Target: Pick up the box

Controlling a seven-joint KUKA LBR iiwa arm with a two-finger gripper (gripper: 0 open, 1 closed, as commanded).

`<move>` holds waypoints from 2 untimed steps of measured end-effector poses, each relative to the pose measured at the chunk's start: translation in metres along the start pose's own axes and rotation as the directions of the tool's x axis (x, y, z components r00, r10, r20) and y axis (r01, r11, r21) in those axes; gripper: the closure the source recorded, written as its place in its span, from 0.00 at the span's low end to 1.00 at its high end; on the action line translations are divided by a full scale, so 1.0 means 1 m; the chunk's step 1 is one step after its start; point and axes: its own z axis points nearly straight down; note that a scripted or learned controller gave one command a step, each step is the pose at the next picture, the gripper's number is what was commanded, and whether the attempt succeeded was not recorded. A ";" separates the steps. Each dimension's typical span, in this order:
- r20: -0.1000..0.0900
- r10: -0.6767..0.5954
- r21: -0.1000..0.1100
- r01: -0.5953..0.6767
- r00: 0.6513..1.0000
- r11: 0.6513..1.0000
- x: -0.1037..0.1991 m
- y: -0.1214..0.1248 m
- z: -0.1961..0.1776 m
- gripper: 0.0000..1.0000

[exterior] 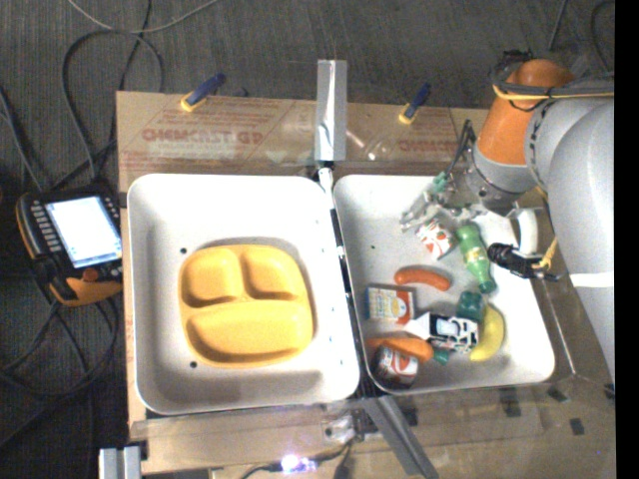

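Gripper (pixel 424 211) hangs at right bin's (pixel 544 367) far side; finger state unclear. Box (pixel 389 304) lies near-left, hemmed by sausage (pixel 423 278) and can (pixel 396 364). Risk: wrong item grabbed in clutter.

The gripper (pixel 431 208) hangs over the right bin (pixel 367 218) just above a small red-and-white carton (pixel 433 238), while the box (pixel 389 304) lies near the bin's middle beside a hot dog (pixel 423 278).

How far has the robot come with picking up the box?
Done: the hand has reached the right bin, near its upper edge. In hand: nothing visibly gripped. Left: the box lies flat among the other items, apart from the hand; approach, grasp and lift remain.
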 end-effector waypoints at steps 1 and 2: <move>-0.002 -0.104 -0.002 0.104 0.995 0.995 0.054 -0.051 -0.002 0.00; 0.000 -0.235 -0.007 0.235 0.972 0.972 0.075 -0.117 -0.003 0.00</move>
